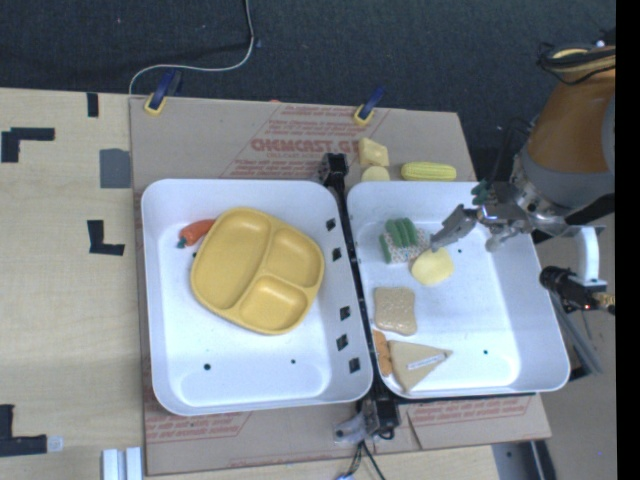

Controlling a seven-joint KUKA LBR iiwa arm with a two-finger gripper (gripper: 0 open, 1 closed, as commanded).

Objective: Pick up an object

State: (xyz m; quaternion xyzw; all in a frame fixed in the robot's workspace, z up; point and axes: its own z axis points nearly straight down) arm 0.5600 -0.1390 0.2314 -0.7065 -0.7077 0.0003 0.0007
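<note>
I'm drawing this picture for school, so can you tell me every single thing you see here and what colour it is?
bins: 2, white, side by side on the bench
divided plate: 1, yellow, left bin
orange piece: 1, orange-red, left bin, partly under the plate
green toy food: 1, green, right bin
round yellow toy: 1, yellow, right bin
tan square: 1, tan, right bin
sandwich wedge: 1, cream, right bin front
corn: 1, yellow, behind the right bin
yellow pieces: 2, pale yellow, behind the bins
clamps: 2, blue and yellow, board's back edge
arm: 1, grey and orange, from the right
tool: 1, grey, above the right bin
</note>
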